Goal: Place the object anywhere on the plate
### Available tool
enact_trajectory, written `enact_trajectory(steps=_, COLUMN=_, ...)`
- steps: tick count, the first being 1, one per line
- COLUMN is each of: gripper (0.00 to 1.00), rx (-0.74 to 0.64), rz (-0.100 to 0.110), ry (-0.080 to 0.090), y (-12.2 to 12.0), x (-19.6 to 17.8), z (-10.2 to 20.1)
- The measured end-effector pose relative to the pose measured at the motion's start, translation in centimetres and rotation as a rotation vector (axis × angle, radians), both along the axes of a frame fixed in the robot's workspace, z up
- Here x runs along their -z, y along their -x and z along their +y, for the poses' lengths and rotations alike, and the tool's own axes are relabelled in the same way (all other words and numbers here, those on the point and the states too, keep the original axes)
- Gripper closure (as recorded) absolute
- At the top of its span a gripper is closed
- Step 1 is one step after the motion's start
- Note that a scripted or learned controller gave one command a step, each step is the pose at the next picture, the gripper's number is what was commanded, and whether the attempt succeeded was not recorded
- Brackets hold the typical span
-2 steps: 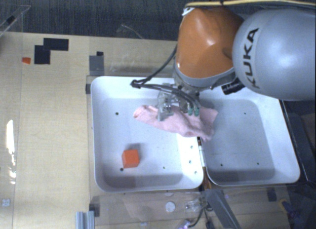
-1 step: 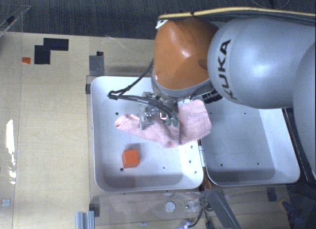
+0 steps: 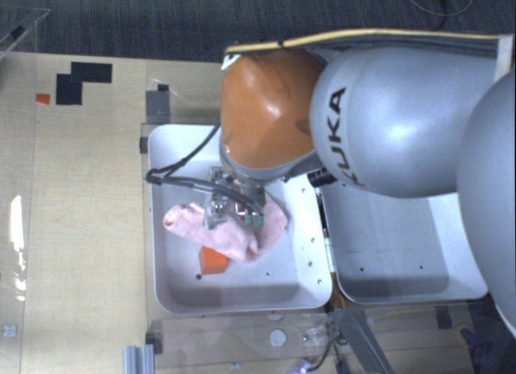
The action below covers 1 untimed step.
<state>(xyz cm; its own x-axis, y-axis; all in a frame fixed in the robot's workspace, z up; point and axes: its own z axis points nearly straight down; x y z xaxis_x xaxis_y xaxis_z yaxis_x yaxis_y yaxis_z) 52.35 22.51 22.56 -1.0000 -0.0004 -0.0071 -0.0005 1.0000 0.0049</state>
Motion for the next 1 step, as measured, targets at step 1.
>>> enact_trajectory(steps=1, gripper=0.00, rx=0.000, rz=0.000, ry=0.000, y=-0.01, x=-0.01, z=-0.02)
